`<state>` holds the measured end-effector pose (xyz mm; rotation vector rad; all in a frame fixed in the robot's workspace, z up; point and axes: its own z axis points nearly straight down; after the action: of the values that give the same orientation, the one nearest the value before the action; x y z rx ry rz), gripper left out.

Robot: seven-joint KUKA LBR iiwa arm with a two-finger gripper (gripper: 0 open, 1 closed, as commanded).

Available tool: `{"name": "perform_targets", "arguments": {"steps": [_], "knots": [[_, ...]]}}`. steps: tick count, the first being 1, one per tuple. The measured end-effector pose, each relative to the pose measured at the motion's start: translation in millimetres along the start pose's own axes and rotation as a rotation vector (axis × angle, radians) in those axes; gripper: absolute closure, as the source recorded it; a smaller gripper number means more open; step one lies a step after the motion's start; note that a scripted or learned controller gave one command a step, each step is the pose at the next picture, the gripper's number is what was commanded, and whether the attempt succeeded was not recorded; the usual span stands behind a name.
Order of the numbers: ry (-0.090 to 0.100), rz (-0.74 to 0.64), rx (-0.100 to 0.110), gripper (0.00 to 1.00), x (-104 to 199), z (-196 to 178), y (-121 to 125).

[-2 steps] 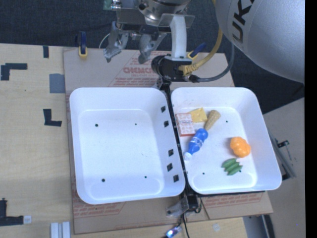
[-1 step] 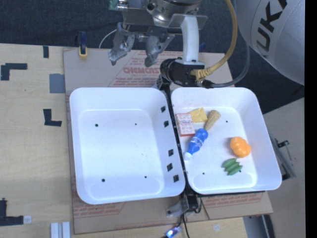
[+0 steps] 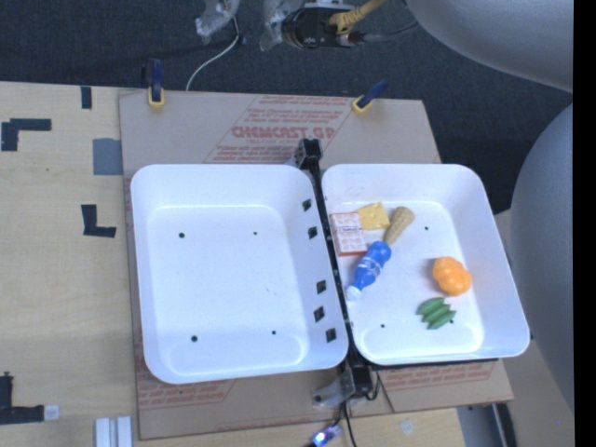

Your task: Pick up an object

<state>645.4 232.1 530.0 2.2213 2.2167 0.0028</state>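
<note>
Nearest the camera, just beyond the front wall of the right bin (image 3: 410, 338), finding a green vegetable (image 3: 436, 312) lying right of and nearer than the blue bottle (image 3: 371, 266), well apart from it. Taking that bottle as the marker from here on: resting on its side at a slant, close to the wall shared with the left bin (image 3: 223, 277). Spotting an orange (image 3: 451, 276) to the bottle's right, level with it and just beyond the green vegetable. Noting, just past the bottle, a red-and-white packet (image 3: 348, 233) close to its far end, a cone (image 3: 399, 223) leaning in from beyond and right, perhaps touching the bottle's top, and a yellow block (image 3: 373, 216) lying between packet and cone, slightly farther off.

Farther still, past the bare cardboard sheet (image 3: 279, 128) beyond the bottle, seeing the gripper (image 3: 244, 15) hanging well away from both bins, beyond and left of the bottle, its two metal fingers standing apart and carrying nothing.

Judging the step: waiting at the start, with no object chosen or approached yet. Calling next for swinging the gripper in over the right bin, lining up over one piece, and descending. Probably favouring the orange or the green vegetable, both sitting clear of neighbours; risking a nudge of packet and cone if going for the bottle.
</note>
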Motion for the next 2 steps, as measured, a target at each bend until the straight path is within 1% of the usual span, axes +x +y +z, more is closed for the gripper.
{"name": "perform_targets", "arguments": {"steps": [1,2], "knots": [[0.000,-0.003,0.005,0.00,1.0,-1.2,-4.3],[-0.001,-0.004,0.005,1.00,1.5,-11.1,-4.3]]}}
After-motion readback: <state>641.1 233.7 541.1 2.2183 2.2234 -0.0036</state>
